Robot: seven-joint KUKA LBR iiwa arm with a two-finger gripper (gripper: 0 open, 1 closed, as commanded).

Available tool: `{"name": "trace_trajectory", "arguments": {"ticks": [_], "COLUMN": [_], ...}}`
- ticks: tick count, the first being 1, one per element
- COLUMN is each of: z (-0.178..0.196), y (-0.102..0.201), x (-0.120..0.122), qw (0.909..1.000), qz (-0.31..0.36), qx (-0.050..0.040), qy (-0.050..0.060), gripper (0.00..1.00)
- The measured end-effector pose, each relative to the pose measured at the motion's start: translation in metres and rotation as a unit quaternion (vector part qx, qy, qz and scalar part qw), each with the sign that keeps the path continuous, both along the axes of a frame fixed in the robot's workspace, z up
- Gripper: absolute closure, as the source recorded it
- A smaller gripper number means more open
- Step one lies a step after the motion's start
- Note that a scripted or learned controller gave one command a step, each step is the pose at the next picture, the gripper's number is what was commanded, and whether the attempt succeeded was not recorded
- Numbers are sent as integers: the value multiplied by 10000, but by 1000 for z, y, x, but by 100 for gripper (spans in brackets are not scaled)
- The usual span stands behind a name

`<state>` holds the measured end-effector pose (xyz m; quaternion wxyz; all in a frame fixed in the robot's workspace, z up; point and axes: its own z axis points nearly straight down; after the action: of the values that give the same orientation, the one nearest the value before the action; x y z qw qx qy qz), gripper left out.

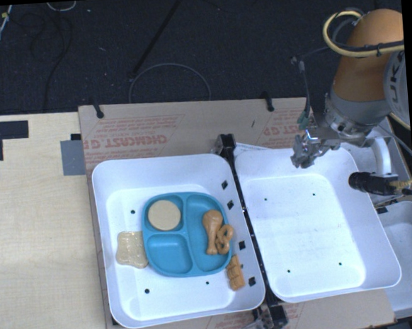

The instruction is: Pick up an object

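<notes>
In the left bin (pixel 116 192) lies a blue divided plate (pixel 172 257). A round tan cracker (pixel 163 215) rests in its upper left compartment, and a chicken-leg shaped piece with a pretzel (pixel 216 232) in its right one. A pale bread slice (pixel 131 249) lies against the plate's left edge. A small brown ridged piece (pixel 234 272) sits by the plate's lower right corner. My gripper (pixel 304 154) hangs over the far edge of the right bin (pixel 318 229), well away from all these things, with nothing seen in it.
A black divider (pixel 243 221) runs between the two bins. A black cylindrical part (pixel 369 181) juts over the right bin's right rim. Cardboard (pixel 189 126) lies under the bins, with a wooden bench surface (pixel 34 230) to the left.
</notes>
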<state>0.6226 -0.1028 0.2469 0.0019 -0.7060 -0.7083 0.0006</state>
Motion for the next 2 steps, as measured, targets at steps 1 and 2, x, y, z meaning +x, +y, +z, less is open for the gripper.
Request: {"name": "trace_trajectory", "arguments": {"ticks": [1, 2], "z": [5, 6], "y": [54, 108], "x": [-11, -33], "qw": [10000, 10000], "qz": [-1, 3], "qx": [-1, -1], "qy": [2, 10], "gripper": [100, 100]}}
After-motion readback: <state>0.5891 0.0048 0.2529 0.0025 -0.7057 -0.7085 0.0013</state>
